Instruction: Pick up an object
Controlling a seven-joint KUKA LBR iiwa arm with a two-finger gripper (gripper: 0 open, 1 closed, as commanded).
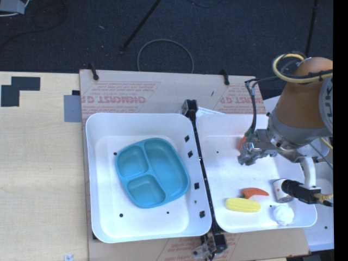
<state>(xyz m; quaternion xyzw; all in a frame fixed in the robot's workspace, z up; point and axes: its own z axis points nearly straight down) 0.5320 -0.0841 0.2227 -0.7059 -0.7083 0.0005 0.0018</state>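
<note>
**Gripper low over the right bin, beside a small red-orange piece**

A cardboard sheet (pixel 125 94) lies under both bins. It carries red print in two places along its upper edge and again at the lower edge. The letters are upside down from this angle and too faint to read with any certainty.

The arm (pixel 296 126) enters from the right of the frame, its orange band (pixel 304 94) at the upper right. From there it bends down and leftward. The gripper (pixel 249 156) sits low over the upper middle of the right bin (pixel 228 173). Whether it is open or closed cannot be told, and nothing can be seen in its grasp.

A small red-orange piece (pixel 241 143) shows just to the upper left of the gripper. It is partly hidden, so its shape and direction are unclear.

Lower in the same bin lies a yellow corn cob (pixel 243 204), its long axis running almost straight left to right. Just above it, close but slightly to the right, is an orange pepper (pixel 254 192). It also lies left to right, with its tapered end pointing right. A white lump (pixel 283 215) rests in the lower right corner of the bin.

The left bin (pixel 89 173) holds a blue plate (pixel 130 165) with three compartments, turned at a slant.
</note>
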